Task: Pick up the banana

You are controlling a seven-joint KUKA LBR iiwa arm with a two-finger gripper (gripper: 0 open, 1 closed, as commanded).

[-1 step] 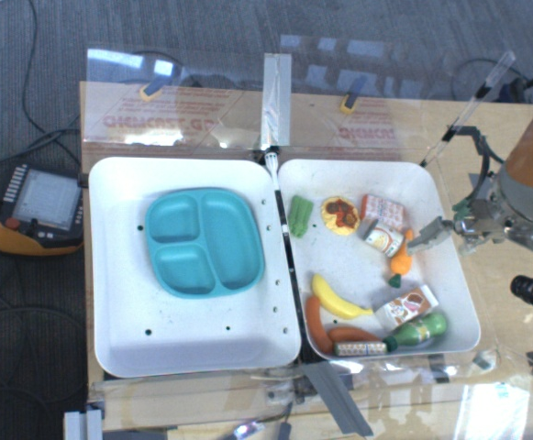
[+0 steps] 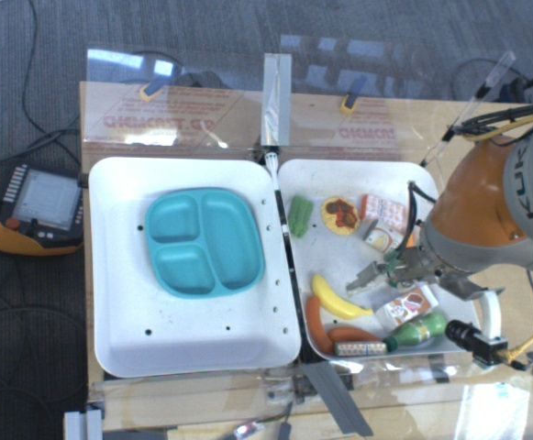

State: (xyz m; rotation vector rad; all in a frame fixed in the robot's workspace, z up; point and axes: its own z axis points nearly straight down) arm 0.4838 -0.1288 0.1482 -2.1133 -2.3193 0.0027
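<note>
Your banana (image 2: 339, 300) lies untouched at about 7 o'clock in the right bin (image 2: 396, 174), beside 2 sausages (image 2: 330, 327). Your tool (image 2: 369, 277) hovers just to its 2 o'clock, fingers apart and empty, so the grasp and the lift are both left, I judge.

A robotics lab, as we read it

We see a wooden counter (image 2: 248, 113) carrying two white bins (image 2: 119, 273) on grey carpet (image 2: 248, 7), with loose cables (image 2: 27, 26) trailing across the floor, a teach pendant (image 2: 32, 211) lying at the left, and toy food (image 2: 342, 215) laid out as test props beside a grey-and-orange arm (image 2: 486, 209).
</note>
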